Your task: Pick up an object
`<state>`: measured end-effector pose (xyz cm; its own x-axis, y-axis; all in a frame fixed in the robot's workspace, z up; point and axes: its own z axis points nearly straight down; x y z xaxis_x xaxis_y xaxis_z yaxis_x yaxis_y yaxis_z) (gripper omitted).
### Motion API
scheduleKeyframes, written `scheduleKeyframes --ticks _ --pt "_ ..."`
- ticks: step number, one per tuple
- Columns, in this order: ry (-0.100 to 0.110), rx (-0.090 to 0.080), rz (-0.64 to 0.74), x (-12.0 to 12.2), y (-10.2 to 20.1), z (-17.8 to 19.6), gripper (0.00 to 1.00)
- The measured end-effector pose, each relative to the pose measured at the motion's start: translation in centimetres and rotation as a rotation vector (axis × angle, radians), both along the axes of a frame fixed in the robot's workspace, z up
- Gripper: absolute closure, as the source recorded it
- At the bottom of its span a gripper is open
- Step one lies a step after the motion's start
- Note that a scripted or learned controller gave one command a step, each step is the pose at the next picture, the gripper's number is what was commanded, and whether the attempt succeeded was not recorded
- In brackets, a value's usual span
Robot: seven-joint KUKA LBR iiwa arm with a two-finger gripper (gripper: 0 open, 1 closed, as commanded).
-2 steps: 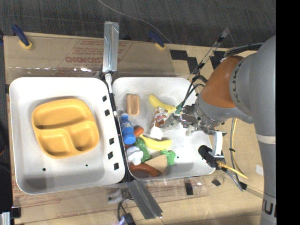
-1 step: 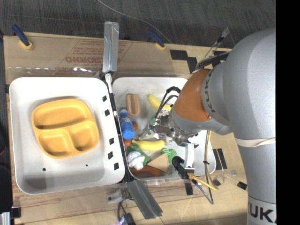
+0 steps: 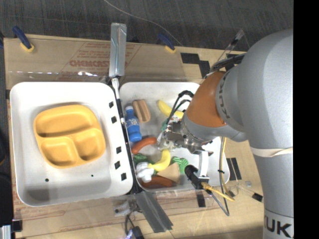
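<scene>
Red print on the cardboard (image 3: 89, 59) behind the bins reads roughly "CHEMCAST", seen upside down, and white letters "KU" show on the arm's base (image 3: 278, 227) at lower right. The left bin (image 3: 20, 133) holds a yellow divided tray (image 3: 70, 133) with open white floor around it. The right bin (image 3: 149, 89) is crowded: a blue bottle (image 3: 132, 124) near the divider, a tan bun (image 3: 141, 110) above it, a yellow piece (image 3: 166, 107) beside the arm, a red sausage (image 3: 143, 144), a banana (image 3: 163, 161), a second sausage (image 3: 158, 181) at the near wall, and green bits around them. The claw (image 3: 167, 138) sits low over the middle of this pile, just above the banana and beside the red sausage; whether it is apart or together cannot be told, and nothing is seen held. The arm's orange band (image 3: 207, 106) and grey body cover the bin's right side. A metal clamp (image 3: 118, 46) stands at the far edge between the bins.
</scene>
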<state>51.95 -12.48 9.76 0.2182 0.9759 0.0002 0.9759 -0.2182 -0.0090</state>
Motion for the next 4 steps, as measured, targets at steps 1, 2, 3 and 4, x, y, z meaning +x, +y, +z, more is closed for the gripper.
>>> scheduleKeyframes --ticks 1,2,3,4 --pt "-0.006 0.000 0.328 1.8 -0.9 6.7 1.00" --pt "-0.005 0.001 0.328 1.8 -0.9 6.6 0.00" --pt "-0.009 0.000 0.250 8.8 -6.0 -0.6 0.00" --pt "-0.005 0.001 0.258 8.9 -5.8 0.2 1.00"
